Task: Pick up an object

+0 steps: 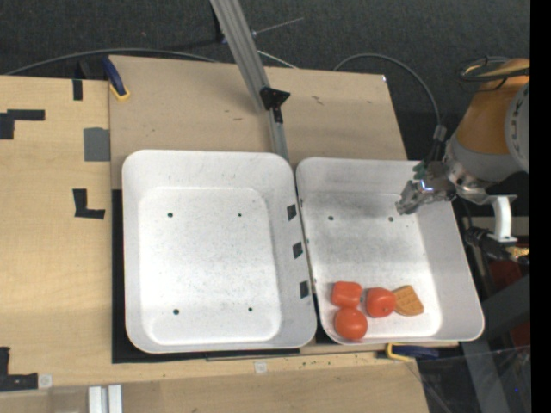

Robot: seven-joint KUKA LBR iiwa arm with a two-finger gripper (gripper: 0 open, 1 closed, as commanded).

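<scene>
Three red-orange rounded objects sit close together in the right bin [362,231] near its front wall: one [346,294] at the left, one [350,323] in front of it, one [380,302] to the right. An orange-tan piece [408,301] lies against that last one. My gripper [410,198] hangs over the right bin's far right part, well behind the objects. I see nothing between its fingers.
The left bin [211,248] adjoins the right one, with black clips along the shared wall. A slanted metal bar [245,50] reaches in from the top toward the bins' far junction. Cables run along the bench's back edge.
</scene>
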